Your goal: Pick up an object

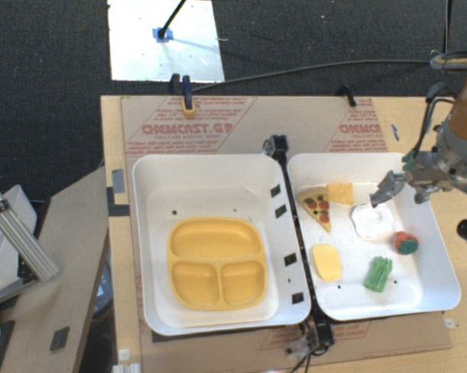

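L bin (153, 185) holds a yellow divided tray (218, 261). R bin (440, 289) has a pizza slice (317, 208), white piece (371, 221), two yellow pieces (341, 193), green piece (379, 274), and red-green piece (406, 242). Gripper (388, 189) hangs over the R bin's upper right, above the white piece; jaws: cannot tell.

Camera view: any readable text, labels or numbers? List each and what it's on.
"CHEMCAST GP": red print on the brown sheet behind the left bin.
"CHEMCAST": same red print, slanted and partly cut off, on the sheet behind the right bin.
Smaller red lines under each print: too blurred to read.
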Motion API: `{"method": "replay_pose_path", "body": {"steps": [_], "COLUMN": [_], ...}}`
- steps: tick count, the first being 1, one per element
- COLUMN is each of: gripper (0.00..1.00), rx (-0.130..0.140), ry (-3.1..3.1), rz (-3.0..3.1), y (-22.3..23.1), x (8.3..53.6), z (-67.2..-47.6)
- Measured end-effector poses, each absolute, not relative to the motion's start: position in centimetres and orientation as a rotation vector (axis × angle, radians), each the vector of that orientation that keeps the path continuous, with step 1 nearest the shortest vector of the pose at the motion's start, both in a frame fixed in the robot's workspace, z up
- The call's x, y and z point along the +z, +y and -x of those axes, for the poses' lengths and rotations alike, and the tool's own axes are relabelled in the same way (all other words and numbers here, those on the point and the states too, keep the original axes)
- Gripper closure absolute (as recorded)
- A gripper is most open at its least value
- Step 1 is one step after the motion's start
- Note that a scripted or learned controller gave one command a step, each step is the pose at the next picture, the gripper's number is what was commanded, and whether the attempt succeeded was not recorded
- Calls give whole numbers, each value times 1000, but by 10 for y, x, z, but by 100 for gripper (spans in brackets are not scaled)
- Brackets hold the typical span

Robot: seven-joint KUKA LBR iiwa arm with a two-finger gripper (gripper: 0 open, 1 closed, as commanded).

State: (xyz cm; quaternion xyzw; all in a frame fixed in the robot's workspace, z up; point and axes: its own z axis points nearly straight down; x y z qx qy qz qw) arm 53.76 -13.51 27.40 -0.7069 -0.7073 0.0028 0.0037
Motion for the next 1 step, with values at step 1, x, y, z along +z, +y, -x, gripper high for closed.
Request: {"method": "replay_pose_path", "body": {"steps": [1], "gripper": [0], "rx": [-1], "ry": [-2226], "rz": [2219], "y": [-135], "x": [280], "z": [-539]}}
